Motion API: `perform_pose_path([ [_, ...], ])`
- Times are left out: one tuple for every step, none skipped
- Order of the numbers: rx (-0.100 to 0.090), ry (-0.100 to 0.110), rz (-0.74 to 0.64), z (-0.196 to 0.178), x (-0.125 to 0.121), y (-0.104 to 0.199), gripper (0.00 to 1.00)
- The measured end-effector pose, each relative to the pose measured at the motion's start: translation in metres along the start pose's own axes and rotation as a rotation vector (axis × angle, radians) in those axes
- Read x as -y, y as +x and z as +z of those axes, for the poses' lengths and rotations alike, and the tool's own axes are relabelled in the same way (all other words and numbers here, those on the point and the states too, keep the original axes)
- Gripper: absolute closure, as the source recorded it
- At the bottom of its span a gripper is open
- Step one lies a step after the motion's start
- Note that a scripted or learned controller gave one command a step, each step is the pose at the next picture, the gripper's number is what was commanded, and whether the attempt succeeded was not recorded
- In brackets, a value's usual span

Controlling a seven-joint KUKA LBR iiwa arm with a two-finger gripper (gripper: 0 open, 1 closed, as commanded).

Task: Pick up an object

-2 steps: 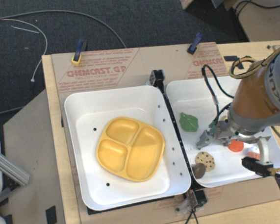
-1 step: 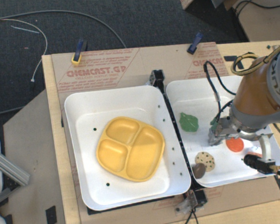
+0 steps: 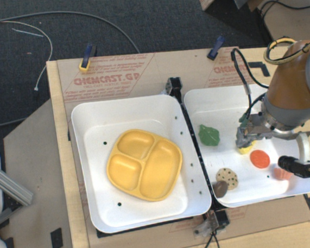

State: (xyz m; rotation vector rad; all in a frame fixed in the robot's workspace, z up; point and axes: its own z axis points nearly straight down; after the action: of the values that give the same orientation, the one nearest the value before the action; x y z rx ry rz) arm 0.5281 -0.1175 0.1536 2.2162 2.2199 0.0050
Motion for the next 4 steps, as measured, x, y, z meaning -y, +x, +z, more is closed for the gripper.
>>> perform_pose_path([
  [0.000, 0.000, 0.000, -0.053, -0.002, 0.000, 1.00],
  [-0.002, 0.003, -0.004, -0.064, -0.023, 0.045, 1.00],
  [-0.002, 0.004, -0.003, -0.056, -0.041, 0.092, 1.00],
  [-0.002, 0.003, -0.003, -0.066, -0.059, 0.135, 1.00],
])
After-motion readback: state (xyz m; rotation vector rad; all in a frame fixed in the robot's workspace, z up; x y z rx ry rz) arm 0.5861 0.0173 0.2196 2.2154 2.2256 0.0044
